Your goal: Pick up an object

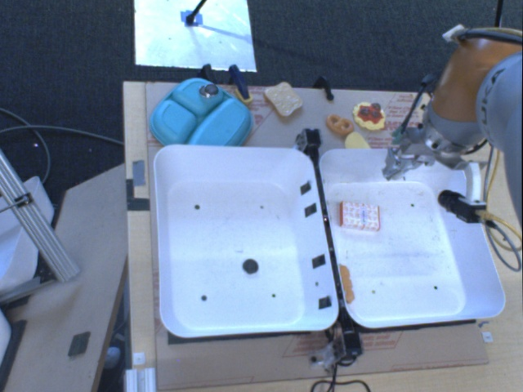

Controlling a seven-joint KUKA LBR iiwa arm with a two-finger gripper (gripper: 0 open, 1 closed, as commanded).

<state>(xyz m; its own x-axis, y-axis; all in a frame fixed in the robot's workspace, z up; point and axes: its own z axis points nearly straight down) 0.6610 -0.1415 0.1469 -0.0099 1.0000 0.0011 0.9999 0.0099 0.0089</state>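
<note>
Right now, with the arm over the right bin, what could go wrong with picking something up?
The pincer sits near the right bin's far rim, away from the patterned square packet, so a straight descent would likely miss it. The packet lies flat on the floor, leaving little edge to catch. The small orange piece lies against the left wall beside the divider, where fingers could strike the wall.

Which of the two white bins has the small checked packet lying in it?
The right bin, under the arm; the packet lies near its left wall.
</note>
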